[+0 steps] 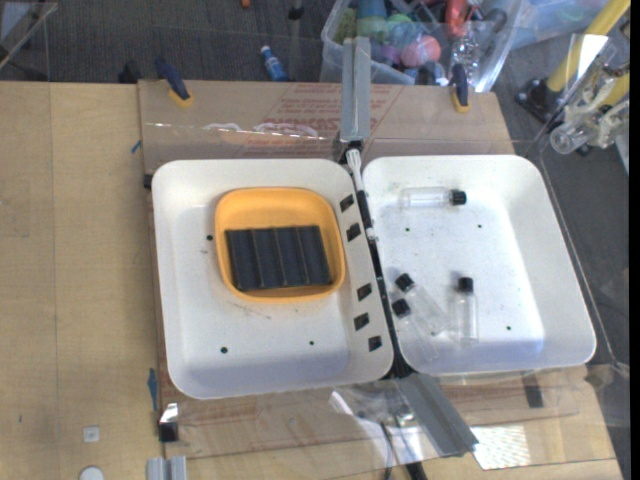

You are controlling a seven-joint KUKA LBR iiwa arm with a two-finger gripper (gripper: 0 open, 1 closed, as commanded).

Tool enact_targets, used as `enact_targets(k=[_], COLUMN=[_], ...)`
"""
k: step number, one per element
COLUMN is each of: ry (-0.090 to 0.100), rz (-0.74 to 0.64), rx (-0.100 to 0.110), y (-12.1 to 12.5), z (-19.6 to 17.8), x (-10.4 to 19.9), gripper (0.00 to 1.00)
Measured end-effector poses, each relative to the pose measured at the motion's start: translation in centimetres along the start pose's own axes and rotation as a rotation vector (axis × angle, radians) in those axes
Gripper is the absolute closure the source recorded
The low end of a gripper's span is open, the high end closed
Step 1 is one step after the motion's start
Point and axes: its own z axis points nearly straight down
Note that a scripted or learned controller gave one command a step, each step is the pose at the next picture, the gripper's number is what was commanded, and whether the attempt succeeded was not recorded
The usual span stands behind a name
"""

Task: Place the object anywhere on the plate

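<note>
Placement check: a black ribbed block already lies on the plate; state of the jaws cannot be told.

Whether the jaws are spread or pressed together cannot be told from this view, and nothing is seen pinched. In the left bin (190, 358) sits an orange plate (232, 211), and a black ribbed block (278, 258) lies flat within its rim, roughly central. If that block is the task's thing, I judge the placing step done, with only a clear withdrawal left. The right bin (520, 218) holds several clear vials with black caps: one (428, 199) near the far wall, and the others (461, 311) clustered toward the near side. If a vial is meant instead, the next move calls for a pick there, then a carry across the divider (362, 253).
</note>
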Motion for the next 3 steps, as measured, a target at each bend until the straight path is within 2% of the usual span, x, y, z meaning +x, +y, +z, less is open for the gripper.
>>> enact_targets(k=[1, 2, 3], ry=[0.000, 0.000, -0.001], rz=[-0.258, -0.588, -0.808], rx=[-0.001, -0.004, -0.004], y=[-1.19, -1.11, -1.10], z=[-4.12, -4.36, -4.32], x=[0.59, 0.53, 0.53], gripper=[1.00, 1.00, 1.00])
